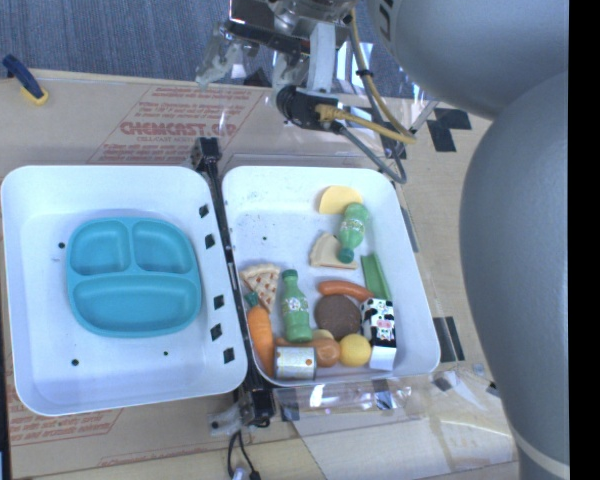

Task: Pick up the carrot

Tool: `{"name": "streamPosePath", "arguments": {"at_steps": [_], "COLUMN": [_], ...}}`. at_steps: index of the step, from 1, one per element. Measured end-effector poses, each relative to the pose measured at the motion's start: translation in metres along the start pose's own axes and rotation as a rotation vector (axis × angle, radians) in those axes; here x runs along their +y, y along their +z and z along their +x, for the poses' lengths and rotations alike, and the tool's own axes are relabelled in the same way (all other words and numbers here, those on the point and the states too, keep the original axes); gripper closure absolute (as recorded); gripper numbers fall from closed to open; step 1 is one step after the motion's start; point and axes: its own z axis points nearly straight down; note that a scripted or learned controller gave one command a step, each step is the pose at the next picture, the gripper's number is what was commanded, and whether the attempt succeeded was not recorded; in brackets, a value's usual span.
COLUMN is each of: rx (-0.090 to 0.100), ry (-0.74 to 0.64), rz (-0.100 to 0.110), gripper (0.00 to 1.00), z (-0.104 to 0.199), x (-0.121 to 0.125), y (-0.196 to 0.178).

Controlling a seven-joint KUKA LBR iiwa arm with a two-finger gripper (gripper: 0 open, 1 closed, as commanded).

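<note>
The carrot (261, 336) lies in the right bin (242, 190), hard against its left wall near the front corner, its long axis running roughly front to back with the leafy green end (251, 300) toward the rear. It is crowded: a pizza slice (261, 283) sits just behind it, a green bottle (295, 307) lies just beside it on the right, and a small metal can (294, 362) touches its front end. The gripper (242, 53) hangs well apart from all this, above the bench beyond the rear rim of the bins, so the carrot lies toward the front of the view from it and a little to the right. Whether it is wide or narrow I cannot tell (the tooling is a tangle of bright metal and cables). The teal divided plate (133, 275) rests in the left bin (30, 298). Judging from this, the pick has not begun, and closing across the carrot's short width will be tight between wall and bottle.
</note>
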Motion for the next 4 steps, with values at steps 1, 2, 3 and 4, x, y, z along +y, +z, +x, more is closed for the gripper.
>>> {"name": "streamPosePath", "arguments": {"at_steps": [1,2,3,4], "rx": [0.001,-0.002,0.0,-0.004], "ry": [-0.147,-0.181,0.102,0.259], "rz": [-0.01,-0.003,-0.01,-0.002], "gripper": [0.0,0.0,0.0,0.0], "z": [0.056,0.13,0.125,0.125], "x": [-0.011,-0.028,-0.027,-0.027], "y": [-0.009,0.016,-0.088,-0.032]}}
